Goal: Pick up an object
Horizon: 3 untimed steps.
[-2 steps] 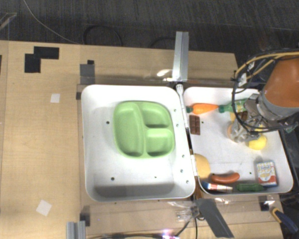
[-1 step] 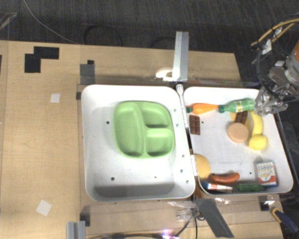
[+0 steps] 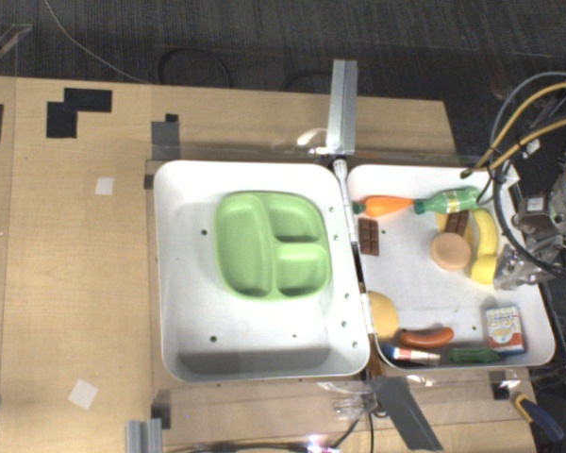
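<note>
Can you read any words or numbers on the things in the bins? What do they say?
None can be read.
Small box, right bin's near right corner: a printed red and white label, too blurred to read.
Brown bar by the divider: no letters I can make out.
Green divided plate in the left bin: plain, no writing.

In the right bin (image 3: pixel 540 345), the middle floor is free. Obstacles stand around it: a carrot (image 3: pixel 389 206) at 11 o'clock, a banana (image 3: pixel 487 245) at 2 o'clock, a sausage (image 3: pixel 424 337) at 6 o'clock. In the left bin (image 3: pixel 184 343), a green tray (image 3: pixel 269 244) fills the middle; its 6 o'clock part is open.
</note>
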{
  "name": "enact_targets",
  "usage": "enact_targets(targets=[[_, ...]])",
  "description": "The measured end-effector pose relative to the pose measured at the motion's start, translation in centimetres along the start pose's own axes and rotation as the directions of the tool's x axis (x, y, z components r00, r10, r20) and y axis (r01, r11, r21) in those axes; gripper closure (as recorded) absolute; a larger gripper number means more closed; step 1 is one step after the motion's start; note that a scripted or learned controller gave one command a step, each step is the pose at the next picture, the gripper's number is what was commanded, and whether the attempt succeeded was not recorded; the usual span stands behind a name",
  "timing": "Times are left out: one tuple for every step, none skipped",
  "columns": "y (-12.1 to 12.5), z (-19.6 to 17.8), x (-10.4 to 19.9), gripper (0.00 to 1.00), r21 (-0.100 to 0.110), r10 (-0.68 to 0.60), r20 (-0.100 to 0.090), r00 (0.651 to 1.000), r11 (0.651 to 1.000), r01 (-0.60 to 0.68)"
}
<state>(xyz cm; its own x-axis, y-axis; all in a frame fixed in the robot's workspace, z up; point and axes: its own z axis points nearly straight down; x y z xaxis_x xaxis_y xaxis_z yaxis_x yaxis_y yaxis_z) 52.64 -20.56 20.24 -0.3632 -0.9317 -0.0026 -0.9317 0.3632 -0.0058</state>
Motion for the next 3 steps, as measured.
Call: enact_targets(targets=[[0.2,-7.0,-2.8,1.00,0.006,0.289,0.003,0.957,0.957,-0.289],[-2.8,1.8,-1.2,1.00,-0.003,0.078,0.001,0.997,0.997,-0.078],[-2.9,1.6,-1.2,0.00,0.001,0.078,0.001,0.997,0.997,-0.078]])
